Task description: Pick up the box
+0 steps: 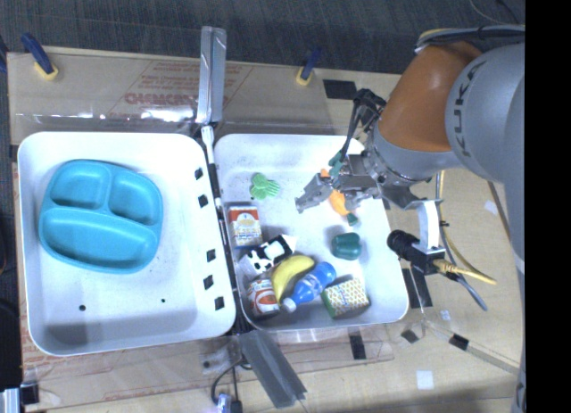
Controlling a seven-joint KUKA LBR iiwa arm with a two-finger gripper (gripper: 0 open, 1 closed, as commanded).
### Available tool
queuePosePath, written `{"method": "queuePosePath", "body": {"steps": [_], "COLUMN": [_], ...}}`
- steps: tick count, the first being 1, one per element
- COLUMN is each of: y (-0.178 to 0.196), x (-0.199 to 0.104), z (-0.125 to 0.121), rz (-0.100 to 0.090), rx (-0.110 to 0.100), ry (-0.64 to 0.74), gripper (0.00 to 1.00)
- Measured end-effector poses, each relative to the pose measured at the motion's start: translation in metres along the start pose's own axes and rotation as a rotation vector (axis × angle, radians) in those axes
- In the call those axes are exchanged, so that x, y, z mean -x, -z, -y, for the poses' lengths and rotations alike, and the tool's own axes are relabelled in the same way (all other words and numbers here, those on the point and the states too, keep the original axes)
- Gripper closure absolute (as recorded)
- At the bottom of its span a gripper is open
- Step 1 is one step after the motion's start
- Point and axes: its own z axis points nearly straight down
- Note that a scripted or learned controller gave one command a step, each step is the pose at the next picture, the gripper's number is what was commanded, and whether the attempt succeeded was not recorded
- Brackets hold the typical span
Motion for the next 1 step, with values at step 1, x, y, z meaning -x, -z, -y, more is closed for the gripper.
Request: {"method": "queuePosePath", "body": {"steps": [1], "y": [-0.0332], "x": [-0.0985], "z": [-0.0007], "rz": [0.001], "rx": [0.001], "ry": [-0.011], "gripper": [0.0]}}
